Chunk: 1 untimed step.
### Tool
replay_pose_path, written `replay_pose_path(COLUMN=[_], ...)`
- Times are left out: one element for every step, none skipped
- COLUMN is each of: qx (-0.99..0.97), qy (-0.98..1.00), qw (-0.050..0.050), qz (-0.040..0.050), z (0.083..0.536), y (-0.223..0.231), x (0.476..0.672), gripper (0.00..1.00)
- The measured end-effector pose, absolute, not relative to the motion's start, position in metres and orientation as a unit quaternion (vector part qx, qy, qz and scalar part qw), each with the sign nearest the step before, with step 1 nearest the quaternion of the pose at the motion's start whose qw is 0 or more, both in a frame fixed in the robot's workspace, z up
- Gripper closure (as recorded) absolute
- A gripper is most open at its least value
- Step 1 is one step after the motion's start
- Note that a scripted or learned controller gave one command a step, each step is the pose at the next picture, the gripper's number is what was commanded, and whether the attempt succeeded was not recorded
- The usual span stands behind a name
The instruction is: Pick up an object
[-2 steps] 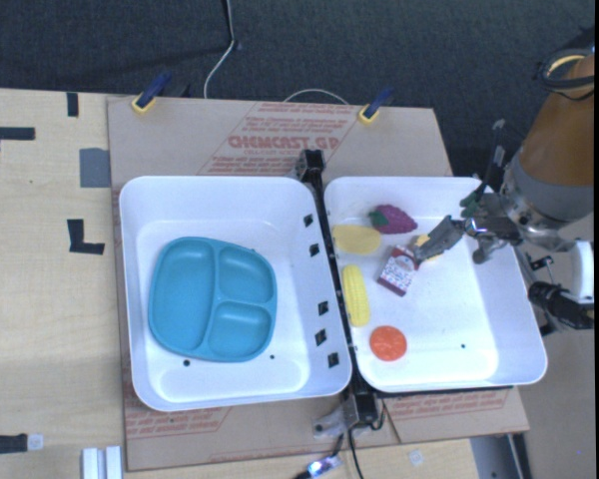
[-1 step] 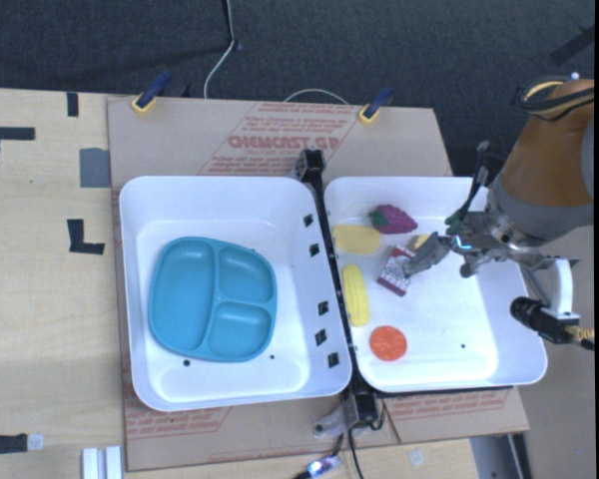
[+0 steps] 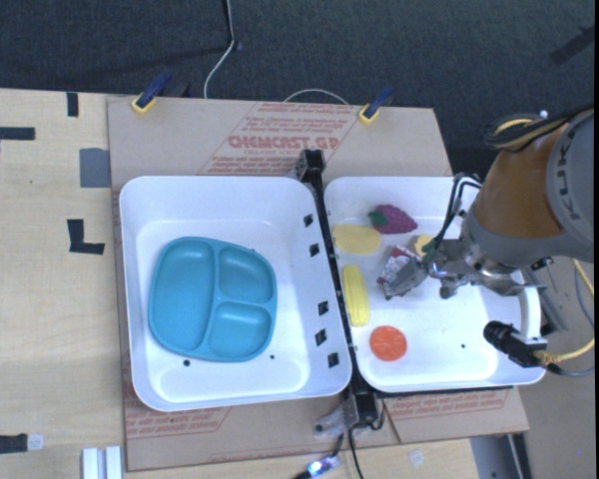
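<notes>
Wooden bench (image 3: pixel 40 307) bears cardboard sheet (image 3: pixel 280 138), two white bins (image 3: pixel 140 203).

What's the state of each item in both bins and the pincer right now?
blue divided plate: flat, right way up, in the left bin.
yellow corn: lying in the right bin, near the divider.
yellow piece: lying loose.
purple grapes: lying loose near the back.
orange disc: lying flat near the front.
pincer: low in the right bin; grip can't be judged.

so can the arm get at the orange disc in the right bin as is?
Probably yes. The orange disc lies flat on open bin floor, apart from the corn, with the hand just above it and nothing between.
</notes>
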State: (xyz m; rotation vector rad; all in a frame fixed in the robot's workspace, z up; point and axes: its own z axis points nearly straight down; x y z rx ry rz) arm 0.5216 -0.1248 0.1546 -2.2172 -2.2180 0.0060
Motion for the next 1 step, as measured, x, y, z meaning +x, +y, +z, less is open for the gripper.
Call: replay_pose_path(qx=[-0.707], qy=[-0.707], qw=[0.003], qz=[0.0026], z=[0.0899], y=[-0.1233], x=[0.5188], gripper=[0.00])
